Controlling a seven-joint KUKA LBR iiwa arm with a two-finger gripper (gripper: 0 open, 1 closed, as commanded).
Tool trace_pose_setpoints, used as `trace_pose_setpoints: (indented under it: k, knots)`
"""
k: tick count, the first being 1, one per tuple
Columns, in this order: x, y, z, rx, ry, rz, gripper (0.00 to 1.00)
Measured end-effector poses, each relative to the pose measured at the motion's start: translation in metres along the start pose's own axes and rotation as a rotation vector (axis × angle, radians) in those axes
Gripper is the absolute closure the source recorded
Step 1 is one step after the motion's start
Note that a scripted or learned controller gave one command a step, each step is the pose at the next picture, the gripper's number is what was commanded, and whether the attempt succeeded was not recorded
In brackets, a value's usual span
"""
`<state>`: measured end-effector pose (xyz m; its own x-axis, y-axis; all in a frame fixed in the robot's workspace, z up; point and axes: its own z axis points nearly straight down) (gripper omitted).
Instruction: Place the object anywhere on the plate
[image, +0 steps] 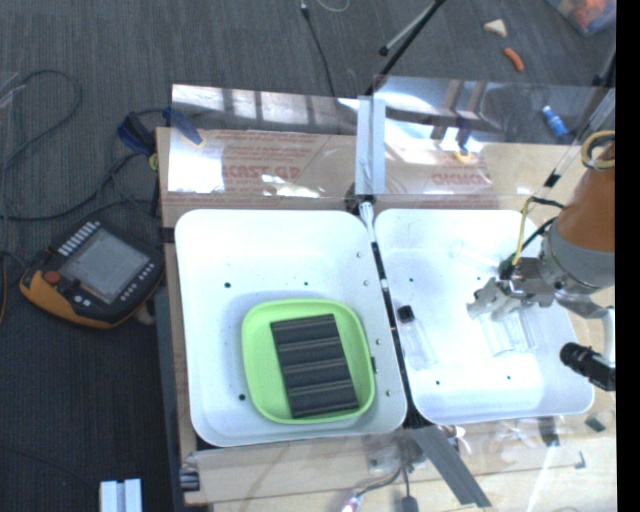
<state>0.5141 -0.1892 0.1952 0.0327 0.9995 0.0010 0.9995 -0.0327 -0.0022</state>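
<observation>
The dark ridged block (314, 365) lies lengthwise up-down on the green plate (258, 345); end effector (508, 305) state unclear.

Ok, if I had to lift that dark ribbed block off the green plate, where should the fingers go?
Judging by its pose, grip the dark ribbed block across its two long sides, coming straight down. It lies flat on the green plate, and the long edges look straight and parallel, narrower than its length.

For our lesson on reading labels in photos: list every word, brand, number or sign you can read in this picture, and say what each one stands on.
Nothing here reads with certainty.
Red print on the clear panel behind the left bin: blurred, unreadable.
Red print on the clear panel behind the right bin: blurred too.
Screen and keys of the handheld controller on the floor: too small to read.
</observation>
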Motion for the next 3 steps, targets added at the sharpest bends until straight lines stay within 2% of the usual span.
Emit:
trace_pose_setpoints:
  k: [1,2,3]
  knots:
    - [0.000,0.000,0.000,0.000,0.000,0.000,0.00]
    - [-0.032,-0.011,-0.047,-0.001,-0.003,0.052,0.00]
    - [-0.021,0.011,-0.060,-0.001,-0.002,0.040,0.00]
